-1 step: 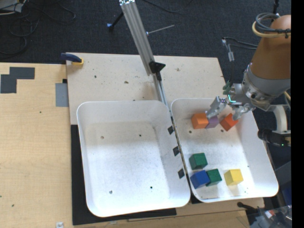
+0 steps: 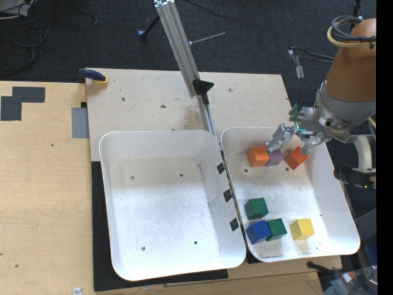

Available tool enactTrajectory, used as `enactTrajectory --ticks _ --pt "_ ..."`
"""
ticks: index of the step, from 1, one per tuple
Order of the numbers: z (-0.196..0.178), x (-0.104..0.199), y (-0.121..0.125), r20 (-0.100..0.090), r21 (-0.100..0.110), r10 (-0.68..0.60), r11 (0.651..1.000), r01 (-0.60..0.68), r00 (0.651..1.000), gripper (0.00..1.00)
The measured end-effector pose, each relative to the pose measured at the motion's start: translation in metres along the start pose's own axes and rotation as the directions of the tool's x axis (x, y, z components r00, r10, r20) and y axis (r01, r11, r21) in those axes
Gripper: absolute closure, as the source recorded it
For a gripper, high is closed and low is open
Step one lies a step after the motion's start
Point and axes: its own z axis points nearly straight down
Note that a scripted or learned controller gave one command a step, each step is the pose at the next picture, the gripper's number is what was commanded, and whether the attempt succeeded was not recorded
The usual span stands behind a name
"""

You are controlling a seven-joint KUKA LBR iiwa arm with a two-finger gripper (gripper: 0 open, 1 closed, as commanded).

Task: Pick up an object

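Fingers: the gripper (image 2: 293,141) hangs over the far end of the right bin (image 2: 344,220), and its two fingers (image 2: 277,139) look spread apart, one toward the orange block (image 2: 258,156) and one toward the red-orange block (image 2: 296,158); nothing is seen clamped between them
Nearest thing: a small purple block (image 2: 276,158) sits in the gap under the fingers, wedged between the orange block and the red-orange block, touching or all but touching both
Place: this trio lies near the far edge of the right bin, closer to the wall shared with the left bin (image 2: 123,165) than to the outer wall
How it will handle: judged by look, the blocks are small, light, stiff cubes with flat faces, not fragile; smooth sides may slip if pinched on a corner
Where to take hold: on two opposite flat faces, square on; the purple block has neighbours crowding its sides, so the outer faces of the orange or red-orange block seem easier to reach
Risk: shutting on the tight cluster could push the blocks apart instead of trapping one
Other choices: near the front edge of the right bin lie a green block (image 2: 256,208), a blue block (image 2: 258,232), a second green block (image 2: 277,228) touching the blue one, and a yellow block (image 2: 301,228) standing apart, the freest to grasp
Farther out: the left bin rests on the table (image 2: 141,100), with a slanted metal bar (image 2: 181,45) rising over the far edge
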Motion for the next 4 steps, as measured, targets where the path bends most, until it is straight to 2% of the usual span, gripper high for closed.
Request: enactTrajectory --ticks 1,3,4 --pt "0.051 0.008 0.000 -0.001 0.006 0.004 1.000 -0.004 1.000 0.00" --pt "0.160 -0.010 -0.005 -0.001 0.007 0.000 1.000 0.000 1.000 0.00" --pt "0.147 -0.012 -0.004 0.000 0.002 0.009 1.000 -0.009 1.000 1.00"
